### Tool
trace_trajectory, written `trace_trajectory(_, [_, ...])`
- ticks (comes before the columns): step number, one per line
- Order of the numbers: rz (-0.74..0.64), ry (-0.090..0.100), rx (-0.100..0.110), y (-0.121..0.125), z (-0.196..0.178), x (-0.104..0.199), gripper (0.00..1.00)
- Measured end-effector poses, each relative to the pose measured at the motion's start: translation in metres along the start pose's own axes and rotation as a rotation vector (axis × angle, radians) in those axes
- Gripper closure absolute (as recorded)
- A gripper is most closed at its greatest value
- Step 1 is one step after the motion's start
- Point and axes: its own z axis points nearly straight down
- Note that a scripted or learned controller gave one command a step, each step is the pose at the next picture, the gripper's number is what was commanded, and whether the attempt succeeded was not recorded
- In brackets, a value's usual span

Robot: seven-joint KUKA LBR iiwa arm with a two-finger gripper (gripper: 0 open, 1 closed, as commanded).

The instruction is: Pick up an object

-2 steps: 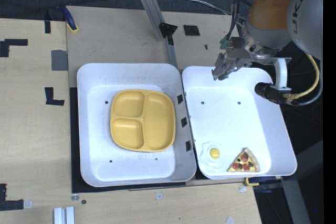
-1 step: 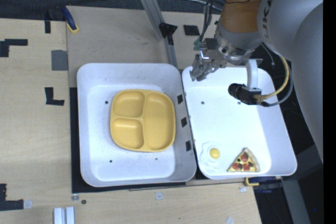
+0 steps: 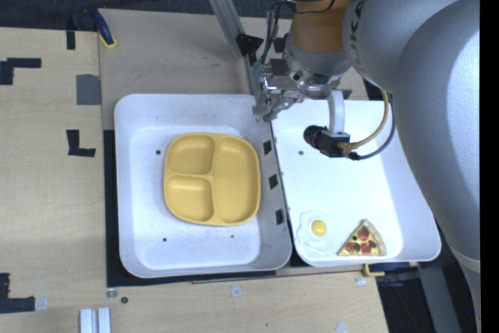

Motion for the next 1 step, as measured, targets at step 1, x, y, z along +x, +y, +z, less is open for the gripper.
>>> trace_trajectory(1, [-0.001,0.000,-0.002,0.0034,-0.0033,0.0538,1.00])
